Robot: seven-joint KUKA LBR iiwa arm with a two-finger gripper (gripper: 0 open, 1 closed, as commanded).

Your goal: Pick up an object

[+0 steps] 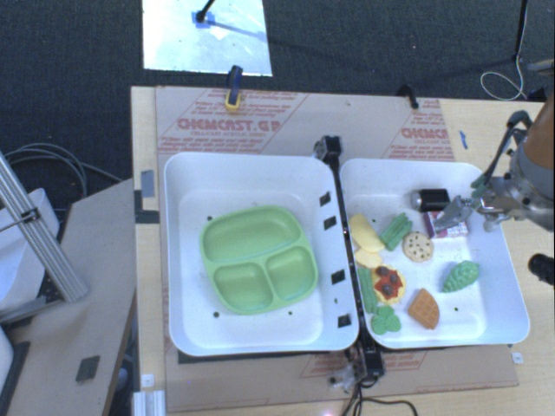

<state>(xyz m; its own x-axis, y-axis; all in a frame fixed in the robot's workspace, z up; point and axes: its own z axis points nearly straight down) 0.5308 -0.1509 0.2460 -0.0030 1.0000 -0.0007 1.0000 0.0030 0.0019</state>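
Note:
The right bin (512, 319) holds several toy foods. A pink and purple packet (447, 227) lies near its back right, beside a dark cylinder (431, 199). A chocolate-chip cookie (418, 248) rests in the middle, a knobbly green piece (462, 276) to its right, and an orange wedge (424, 308) near the front. Along the left wall are a yellow banana (363, 230), a green pickle (396, 230), a small pizza (388, 282) and broccoli (385, 321). My gripper (457, 210) reaches in from the right and hangs just above the pink packet's upper edge.
The left bin (191, 189) holds a light green divided plate (257, 258). A black hinge strip (334, 224) runs between the bins. The grey arm (529, 176) crosses the right bin's right wall. A yellow clamp (233, 92) stands behind the bins.

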